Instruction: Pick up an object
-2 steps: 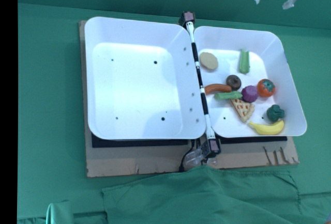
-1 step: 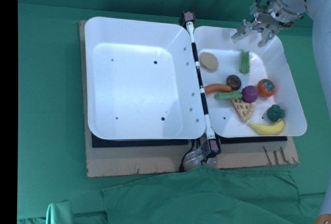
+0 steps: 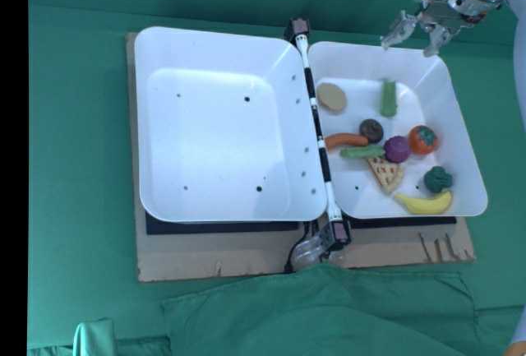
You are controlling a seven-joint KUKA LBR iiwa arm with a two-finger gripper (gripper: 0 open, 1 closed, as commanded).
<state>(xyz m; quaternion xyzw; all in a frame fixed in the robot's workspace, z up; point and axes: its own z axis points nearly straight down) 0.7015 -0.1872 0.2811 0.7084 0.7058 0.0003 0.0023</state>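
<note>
Green and slender, the toy pod (image 3: pixel 388 97) lies in the right bin (image 3: pixel 464 153), nearest the gripper (image 3: pixel 417 34), whose fingers hang spread and hold nothing; probably light, stiff plastic, best pinched across its narrow middle

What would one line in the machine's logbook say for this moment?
claw: open, nothing held | position: above right bin's far edge | toy food: in bin, untouched

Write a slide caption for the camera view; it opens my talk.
Open pincer poised over the right bin of toy foods.
</note>
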